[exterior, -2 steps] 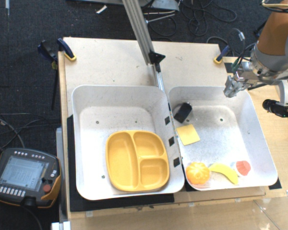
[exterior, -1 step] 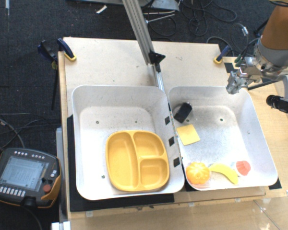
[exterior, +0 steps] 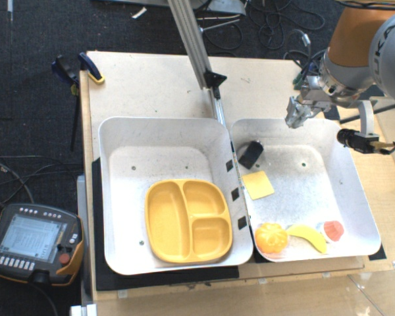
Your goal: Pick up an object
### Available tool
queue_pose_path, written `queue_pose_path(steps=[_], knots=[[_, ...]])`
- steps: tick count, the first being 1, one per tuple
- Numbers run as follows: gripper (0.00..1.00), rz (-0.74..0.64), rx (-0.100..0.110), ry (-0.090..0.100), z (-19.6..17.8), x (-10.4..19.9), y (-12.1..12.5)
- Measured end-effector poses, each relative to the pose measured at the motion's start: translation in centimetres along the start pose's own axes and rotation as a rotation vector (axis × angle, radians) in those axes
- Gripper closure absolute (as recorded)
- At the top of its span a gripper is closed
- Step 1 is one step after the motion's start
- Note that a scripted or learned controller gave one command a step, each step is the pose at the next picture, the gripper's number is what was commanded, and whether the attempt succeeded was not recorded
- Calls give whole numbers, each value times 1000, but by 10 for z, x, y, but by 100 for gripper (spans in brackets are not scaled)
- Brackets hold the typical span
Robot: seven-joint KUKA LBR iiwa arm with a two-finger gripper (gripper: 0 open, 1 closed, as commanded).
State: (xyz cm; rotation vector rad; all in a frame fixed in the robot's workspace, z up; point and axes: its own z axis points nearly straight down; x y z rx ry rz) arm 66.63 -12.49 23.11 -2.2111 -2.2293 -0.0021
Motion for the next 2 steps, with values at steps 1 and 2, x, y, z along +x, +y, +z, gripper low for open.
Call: queue_pose_path(steps=[1,2], knots=[[100,1,1,0,8,49,-7],[100,0,-1,0,-4,104,-12]])
